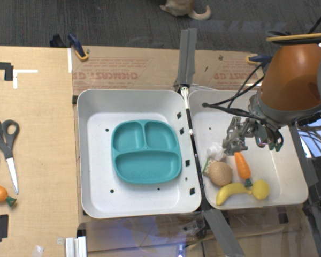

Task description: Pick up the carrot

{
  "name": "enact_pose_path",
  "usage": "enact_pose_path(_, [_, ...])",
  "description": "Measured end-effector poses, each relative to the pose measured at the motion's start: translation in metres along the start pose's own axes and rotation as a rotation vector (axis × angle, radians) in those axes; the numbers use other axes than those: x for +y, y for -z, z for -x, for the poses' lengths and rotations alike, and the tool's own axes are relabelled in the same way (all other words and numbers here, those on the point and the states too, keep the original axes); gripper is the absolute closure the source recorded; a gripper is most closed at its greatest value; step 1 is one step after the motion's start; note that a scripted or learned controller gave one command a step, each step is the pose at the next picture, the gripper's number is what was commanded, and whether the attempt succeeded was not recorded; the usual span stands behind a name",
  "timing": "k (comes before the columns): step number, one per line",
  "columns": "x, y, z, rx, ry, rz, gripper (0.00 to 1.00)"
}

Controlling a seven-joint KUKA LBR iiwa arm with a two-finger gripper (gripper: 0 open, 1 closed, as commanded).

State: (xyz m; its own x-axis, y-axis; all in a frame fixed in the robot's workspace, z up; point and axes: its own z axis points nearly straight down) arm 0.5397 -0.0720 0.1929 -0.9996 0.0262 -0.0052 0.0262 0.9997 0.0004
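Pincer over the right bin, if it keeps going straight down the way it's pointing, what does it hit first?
Probably the carrot: the pincer points down with its tips just above the carrot's upper end. Depth is hard to judge from this slanted view, so it could instead meet the white bin floor just beside it.

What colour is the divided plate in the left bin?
Teal, seen clearly in the camera view: the divided plate.
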Motion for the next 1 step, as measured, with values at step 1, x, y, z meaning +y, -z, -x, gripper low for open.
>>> enact_pose_path(1, [-0.0189,-0.0737,-0.0311,-0.027,0.304,-0.006,1.00])
